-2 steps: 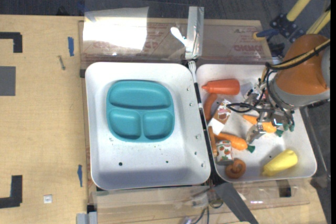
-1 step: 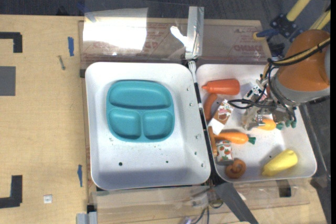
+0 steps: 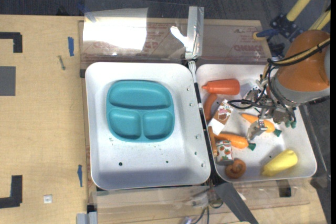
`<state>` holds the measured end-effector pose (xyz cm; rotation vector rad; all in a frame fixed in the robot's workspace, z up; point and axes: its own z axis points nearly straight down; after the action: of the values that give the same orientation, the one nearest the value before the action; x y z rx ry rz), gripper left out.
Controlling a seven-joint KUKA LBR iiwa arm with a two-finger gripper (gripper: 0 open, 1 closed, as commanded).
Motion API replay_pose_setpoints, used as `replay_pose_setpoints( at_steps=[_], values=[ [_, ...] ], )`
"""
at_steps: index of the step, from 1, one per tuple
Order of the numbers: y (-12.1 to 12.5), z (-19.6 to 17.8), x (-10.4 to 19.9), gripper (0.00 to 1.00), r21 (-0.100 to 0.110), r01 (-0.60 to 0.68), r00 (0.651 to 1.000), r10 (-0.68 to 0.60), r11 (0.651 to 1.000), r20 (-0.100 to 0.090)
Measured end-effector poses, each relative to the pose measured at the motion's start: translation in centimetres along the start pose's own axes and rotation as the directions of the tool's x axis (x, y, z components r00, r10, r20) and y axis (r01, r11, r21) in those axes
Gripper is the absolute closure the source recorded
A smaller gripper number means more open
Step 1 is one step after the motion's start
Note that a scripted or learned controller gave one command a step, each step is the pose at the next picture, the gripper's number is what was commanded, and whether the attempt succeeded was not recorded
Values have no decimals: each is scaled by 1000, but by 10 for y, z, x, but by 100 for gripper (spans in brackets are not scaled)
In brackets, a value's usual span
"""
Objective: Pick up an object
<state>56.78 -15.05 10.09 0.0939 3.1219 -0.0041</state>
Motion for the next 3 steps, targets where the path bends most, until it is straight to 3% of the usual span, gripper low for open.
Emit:
replay_pose_setpoints(
  at_steps=[1, 2, 3],
  values=[
    [0, 12, 6, 0, -1, -21, 1000, 21, 1000, -9],
    [1, -1, 2, 100, 0, -20, 1000, 20, 1000, 3],
    [-20, -126, -39, 100, 1, 106, 994, -106, 994, 0]
  ],
)
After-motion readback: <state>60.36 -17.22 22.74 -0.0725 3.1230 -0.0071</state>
